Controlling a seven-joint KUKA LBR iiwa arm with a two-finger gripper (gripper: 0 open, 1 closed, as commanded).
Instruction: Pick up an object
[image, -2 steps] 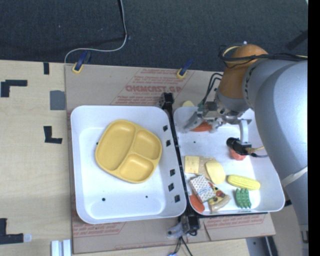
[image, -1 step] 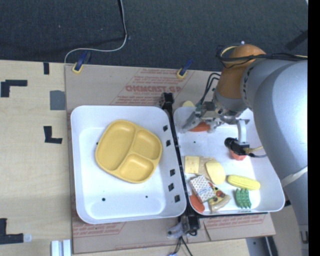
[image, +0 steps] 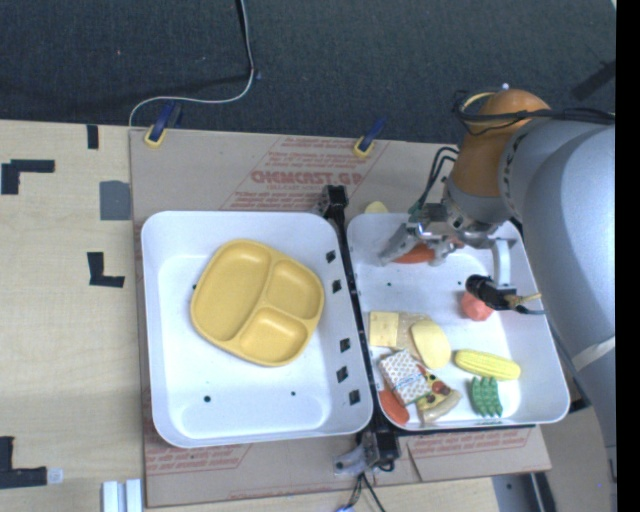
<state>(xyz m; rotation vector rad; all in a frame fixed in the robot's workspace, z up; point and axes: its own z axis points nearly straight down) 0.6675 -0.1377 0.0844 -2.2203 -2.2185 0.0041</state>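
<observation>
the claw (image: 424, 236) hangs low over the far part of the right bin (image: 440, 288), close to the divider between the two bins. whether it is wide or narrow i cannot tell from this slant. just under it and toward the near side lies an orange-red piece (image: 412, 257), partly covered by the claw; nothing shows it being held. the grey arm (image: 565, 230) comes in from the right, with its orange band (image: 480, 150) above the wrist.

near the right wall of the same bin sits a small red piece (image: 477, 307). a pale yellow lump (image: 375, 209) rests against the far rim. the near half of the bin is crowded: a pale square slice (image: 384, 328) touches a yellow oval piece (image: 431, 344), a corn cob (image: 487, 365) lies beside them, and a green piece (image: 485, 397) lies just in front of the cob. a checkered packet (image: 404, 375), a pizza slice (image: 438, 401) and a red strip (image: 395, 407) bunch together at the near rim.

the left bin (image: 250, 405) holds a yellow divided plate (image: 258, 300), lying flat and turned at an angle, well apart from the claw. both bins rest on a cardboard sheet (image: 250, 175) on the desk (image: 60, 300).
</observation>
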